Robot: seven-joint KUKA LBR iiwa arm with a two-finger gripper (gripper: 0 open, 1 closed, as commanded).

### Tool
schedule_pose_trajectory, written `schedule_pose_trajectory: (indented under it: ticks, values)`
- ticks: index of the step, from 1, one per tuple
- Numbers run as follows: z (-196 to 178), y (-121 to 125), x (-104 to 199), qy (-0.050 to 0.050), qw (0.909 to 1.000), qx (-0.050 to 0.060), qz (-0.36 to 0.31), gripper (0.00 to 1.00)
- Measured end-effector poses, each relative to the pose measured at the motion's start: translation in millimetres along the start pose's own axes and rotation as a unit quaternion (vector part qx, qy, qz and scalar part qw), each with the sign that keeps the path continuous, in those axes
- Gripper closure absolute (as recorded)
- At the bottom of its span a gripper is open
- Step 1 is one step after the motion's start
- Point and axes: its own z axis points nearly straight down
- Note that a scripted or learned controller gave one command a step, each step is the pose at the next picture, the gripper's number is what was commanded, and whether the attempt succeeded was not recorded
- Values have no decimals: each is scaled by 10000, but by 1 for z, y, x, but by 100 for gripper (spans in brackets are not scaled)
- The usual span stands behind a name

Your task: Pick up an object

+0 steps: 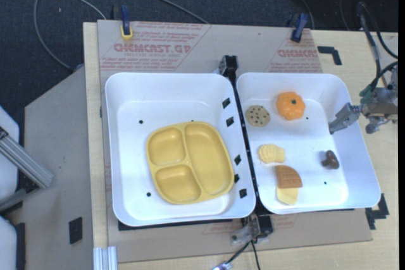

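Nearest the camera, the toast slice [288, 183] lies in the right bin [364, 196]. Nearest the gripper [345, 118] is a small brown piece [330, 160], just toward the camera from it. I cannot tell whether the gripper is wide or closed.

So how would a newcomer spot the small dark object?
Look in the right-hand white bin. Near its right wall lies a small brown lump, apart from the other items. It is the darkest and smallest; its neighbours are orange, yellow or tan.

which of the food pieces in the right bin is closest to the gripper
The small dark brown lump, alone by the bin's right wall below the gripper; the orange, cookie and yellow pieces sit further left.
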Motion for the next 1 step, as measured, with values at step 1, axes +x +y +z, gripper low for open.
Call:
schedule_pose_trajectory:
  ticks: [1]
  values:
    - [-5, 2, 0, -14, 10000, -55, -17, 0]
